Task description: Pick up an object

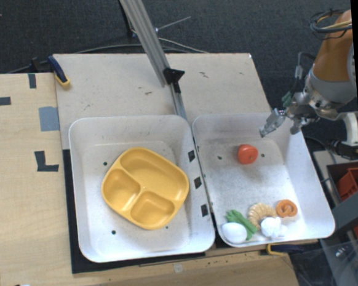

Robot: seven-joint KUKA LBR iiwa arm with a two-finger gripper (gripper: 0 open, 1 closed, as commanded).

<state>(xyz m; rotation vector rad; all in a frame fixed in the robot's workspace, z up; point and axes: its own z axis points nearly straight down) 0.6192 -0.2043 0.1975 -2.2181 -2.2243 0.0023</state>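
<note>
Grey KUKA arm (336, 65) with a broad, rounded orange band over the upper wrist section; a pale grey ring sits below the band. Thin dark cables loop above the orange part and along its left side. The wrist narrows into a small grey-metal two-finger gripper (275, 123) with dark fittings. Detail of the jaws is too small and blurred to resolve.

Robotics lab, taped bench (19, 152), paired white bins (83, 177), toy food (248, 154)
</note>
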